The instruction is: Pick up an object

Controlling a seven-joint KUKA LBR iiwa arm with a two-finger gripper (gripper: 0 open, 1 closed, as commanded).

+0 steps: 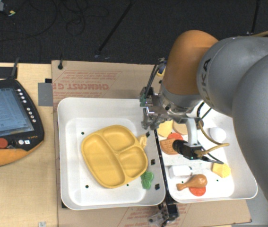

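Observation:
My gripper hangs over the rim between the two bins, at the left bin's far right corner, with the big grey and orange arm above it. In the left bin lie a yellow divided plate and a small green piece by the plate's near right edge. The right bin holds several toy foods: a brown drumstick, a red slice, a yellow wedge, a white egg, a white block and a brown round piece. Nothing shows between the gripper's tips.
A teach pendant lies on the bench at the far left. Both bins stand on a cardboard sheet. The arm covers the far part of the right bin.

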